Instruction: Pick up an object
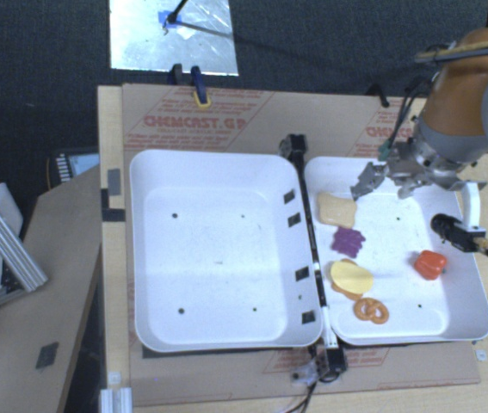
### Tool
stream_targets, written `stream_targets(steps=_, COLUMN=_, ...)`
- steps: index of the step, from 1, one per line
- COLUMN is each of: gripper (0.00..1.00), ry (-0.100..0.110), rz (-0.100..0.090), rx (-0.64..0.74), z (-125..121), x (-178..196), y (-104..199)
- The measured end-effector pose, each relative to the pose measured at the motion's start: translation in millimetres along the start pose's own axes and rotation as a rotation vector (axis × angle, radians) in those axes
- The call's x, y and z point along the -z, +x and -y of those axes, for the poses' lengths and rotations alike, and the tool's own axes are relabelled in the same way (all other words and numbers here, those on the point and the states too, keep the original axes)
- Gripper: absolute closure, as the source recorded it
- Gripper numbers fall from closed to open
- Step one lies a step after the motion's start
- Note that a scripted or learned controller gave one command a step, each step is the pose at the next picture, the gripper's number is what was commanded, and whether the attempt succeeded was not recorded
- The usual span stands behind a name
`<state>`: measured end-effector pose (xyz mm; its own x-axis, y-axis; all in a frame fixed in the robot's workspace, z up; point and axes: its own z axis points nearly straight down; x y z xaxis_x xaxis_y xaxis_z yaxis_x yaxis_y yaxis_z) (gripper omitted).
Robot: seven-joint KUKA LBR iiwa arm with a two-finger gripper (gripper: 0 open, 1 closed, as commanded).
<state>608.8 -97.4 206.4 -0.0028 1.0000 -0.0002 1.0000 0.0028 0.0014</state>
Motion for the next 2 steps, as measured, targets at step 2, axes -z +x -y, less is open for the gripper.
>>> stream_targets(steps=2, gripper=0.0, ry=0.001, rz=-0.003, rx=0.007, z=64.3, x=4.4, y=37.5)
